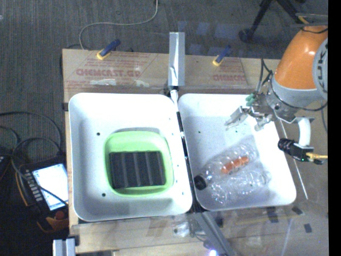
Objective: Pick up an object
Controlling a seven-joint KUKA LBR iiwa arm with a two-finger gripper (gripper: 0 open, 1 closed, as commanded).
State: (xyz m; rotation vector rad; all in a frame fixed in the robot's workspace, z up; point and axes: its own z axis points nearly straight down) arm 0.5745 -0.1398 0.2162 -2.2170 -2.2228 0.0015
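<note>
Two shallow white bins sit side by side on the bench [80, 73]. The left bin [85, 116] holds a light green tray [139, 167] with a dark ribbed insert, lying flat near the bin's middle. The right bin [213, 111] holds a clear plastic bottle [234, 175] — crumpled, lying on its side across the lower half of the bin, with a dark cap toward the divider and an orange patch showing through its wall. A metal upright [176, 60] stands at the rear, between the two bins.

The arm [301, 63], grey with an orange band, reaches in from the right. Its pincer [248, 116] sits over the upper right part of the right bin, well apart from the bottle and above it in the frame. The fingers [234, 117] appear spread, with nothing between them — the pincer is parted and grips no object.

Two blue-and-yellow clamps [108, 48] sit at the bench's far edge. A tablet-like device [45, 183] lies on the floor to the left.
</note>
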